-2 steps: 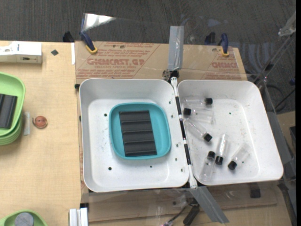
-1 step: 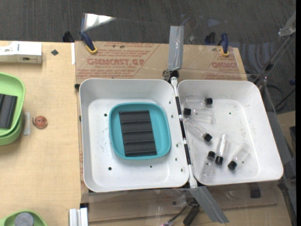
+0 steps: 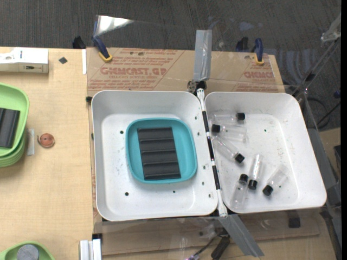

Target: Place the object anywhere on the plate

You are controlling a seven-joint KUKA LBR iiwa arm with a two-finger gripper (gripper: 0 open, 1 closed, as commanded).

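Many little tubes point(image 3: 254, 168) lie in the right bin point(image 3: 284, 131). A blue plate point(image 3: 187, 148) sits in the left bin point(image 3: 109, 156). I cannot tell the claw's state.

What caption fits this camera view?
Teal plate in left bin; clear vials scattered in right bin.

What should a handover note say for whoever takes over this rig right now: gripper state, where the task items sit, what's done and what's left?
Gripper: no state to report from this frame.
Teal plate sits in the left bin, with a black ridged insert lying on it.
Clear vials with black caps lie scattered in the right bin, about seven, none on the plate.
Done: nothing placed yet.
Left: pick one vial from the right bin and set it anywhere on the plate.
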